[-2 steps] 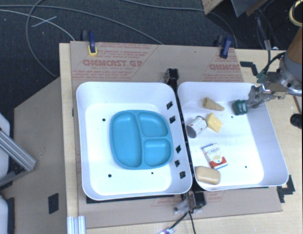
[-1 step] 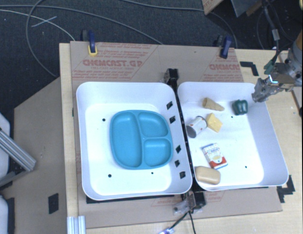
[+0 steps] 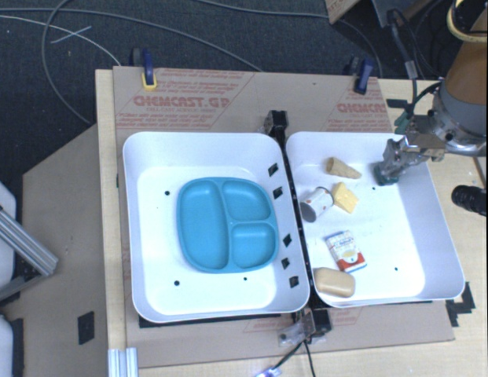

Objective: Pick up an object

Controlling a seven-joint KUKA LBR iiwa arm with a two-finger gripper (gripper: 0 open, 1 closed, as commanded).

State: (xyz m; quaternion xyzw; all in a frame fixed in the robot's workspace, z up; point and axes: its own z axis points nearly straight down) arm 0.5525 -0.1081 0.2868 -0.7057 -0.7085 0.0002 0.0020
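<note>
The right bin (image 3: 416, 250) holds several small objects: a tan wedge (image 3: 343, 168) near the back, a yellow block (image 3: 346, 199), a small grey-and-white cylinder (image 3: 313, 204) by the divider, a red-and-white packet (image 3: 345, 250) and a beige oval piece (image 3: 335, 282) at the front. My gripper (image 3: 387, 170) hangs over the back right part of this bin, to the right of the tan wedge, with nothing visible between its fingers. The grey arm reaches in from the right.
The left bin (image 3: 149, 273) holds a blue divided plate (image 3: 226, 224). Black clips line the divider (image 3: 284, 210) between the bins. Blue clamps (image 3: 148, 68) pin the cardboard sheet at the back. Cables lie on the dark floor behind.
</note>
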